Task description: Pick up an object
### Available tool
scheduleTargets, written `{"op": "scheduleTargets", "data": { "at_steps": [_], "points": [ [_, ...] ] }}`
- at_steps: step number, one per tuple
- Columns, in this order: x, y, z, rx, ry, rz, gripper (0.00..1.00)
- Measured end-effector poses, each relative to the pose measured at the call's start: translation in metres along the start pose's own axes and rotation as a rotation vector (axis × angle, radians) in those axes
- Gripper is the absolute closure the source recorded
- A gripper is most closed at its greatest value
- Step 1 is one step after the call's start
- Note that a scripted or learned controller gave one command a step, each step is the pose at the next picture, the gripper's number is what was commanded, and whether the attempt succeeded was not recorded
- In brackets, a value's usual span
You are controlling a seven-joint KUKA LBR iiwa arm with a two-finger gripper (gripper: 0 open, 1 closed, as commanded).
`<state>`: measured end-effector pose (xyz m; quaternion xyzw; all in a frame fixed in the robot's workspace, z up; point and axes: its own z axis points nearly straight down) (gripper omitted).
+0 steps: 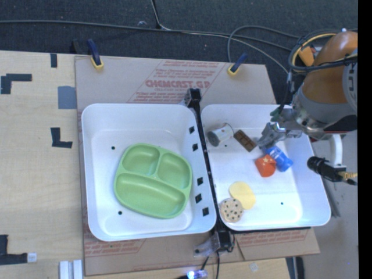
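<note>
Scanning from the left, we see the left bin (93, 173), shallow white plastic with rounded corners, holding a green divided plate (153, 180), smooth, with three compartments, lying flat. A black divider strip (200, 156) runs between the bins. In the right bin (314, 211) we note a small grey cylinder (219, 135) on its side near the upper left corner, and just beside it a brown chocolate-bar-shaped piece (244, 140), flat and rectangular. Lower down lie a round chocolate-chip cookie (232, 210) touching a pale yellow flat oval piece (243, 194). Further right, an orange rounded object (265, 166) sits against a blue object (280, 158), both glossy plastic. The gripper (273, 133) hangs just above the blue and orange pair, metallic grey; we cannot tell whether it is parted or closed, and nothing visible sits in it. Behind it rises the grey arm with its orange band (337, 51).
</note>
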<state>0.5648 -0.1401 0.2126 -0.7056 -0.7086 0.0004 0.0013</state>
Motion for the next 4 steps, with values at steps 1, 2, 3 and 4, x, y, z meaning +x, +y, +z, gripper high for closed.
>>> {"op": "scheduleTargets", "data": {
  "at_steps": [1, 2, 3, 4],
  "points": [
    [0.062, -0.011, 0.000, 0.000, 0.001, -0.003, 1.00],
    [0.112, -0.024, -0.013, 0.000, 0.000, -0.002, 1.00],
    [0.162, -0.033, -0.018, 0.000, 0.001, -0.003, 1.00],
    [0.211, -0.052, -0.003, 0.002, 0.000, -0.002, 1.00]
  ]
}}
